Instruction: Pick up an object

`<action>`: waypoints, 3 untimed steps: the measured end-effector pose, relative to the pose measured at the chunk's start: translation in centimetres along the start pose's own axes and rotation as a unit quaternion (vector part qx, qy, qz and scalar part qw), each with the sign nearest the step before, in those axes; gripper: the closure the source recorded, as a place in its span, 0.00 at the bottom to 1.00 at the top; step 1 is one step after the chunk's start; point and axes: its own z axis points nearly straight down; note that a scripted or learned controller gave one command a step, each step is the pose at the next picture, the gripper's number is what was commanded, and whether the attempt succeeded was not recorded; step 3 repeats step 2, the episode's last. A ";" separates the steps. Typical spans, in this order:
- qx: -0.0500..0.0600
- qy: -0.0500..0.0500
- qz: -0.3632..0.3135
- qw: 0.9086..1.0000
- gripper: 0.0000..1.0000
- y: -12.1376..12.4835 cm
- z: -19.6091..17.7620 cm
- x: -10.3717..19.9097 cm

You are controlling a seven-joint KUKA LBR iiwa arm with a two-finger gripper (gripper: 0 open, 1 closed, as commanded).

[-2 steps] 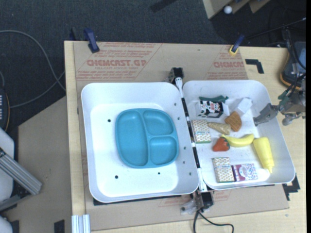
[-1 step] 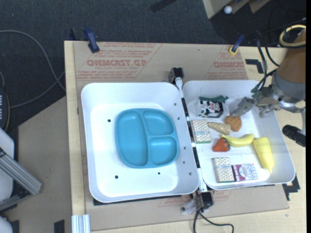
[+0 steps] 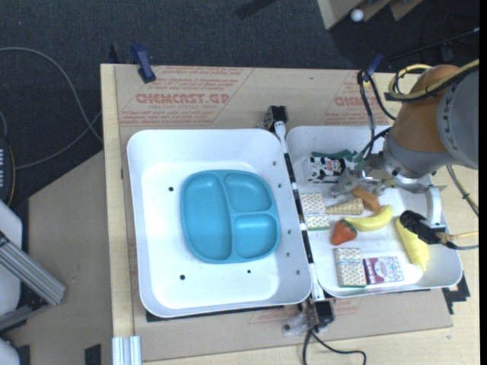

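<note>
Metal two-finger gripper point(image 3: 351, 179) low in right white bin point(image 3: 449, 268), above orange carrot-shaped toy point(image 3: 367, 198); finger state impossible to tell.

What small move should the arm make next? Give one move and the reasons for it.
Probably a short, straight descent. The gripper sits low in the right bin, over the crowded patch by the orange piece and the banana, with nothing seen between its fingers. Whether the fingers are open cannot be told, so that should be checked before closing.
</note>
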 end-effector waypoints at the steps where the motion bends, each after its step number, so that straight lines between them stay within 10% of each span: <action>1: -0.001 0.000 0.000 1.000 1.00 0.1 -1.0 0.0; 2: -0.001 0.000 -0.001 1.000 1.00 -1.3 -10.1 8.9; 3: -0.001 0.000 -0.001 1.000 1.00 -1.3 -10.1 8.9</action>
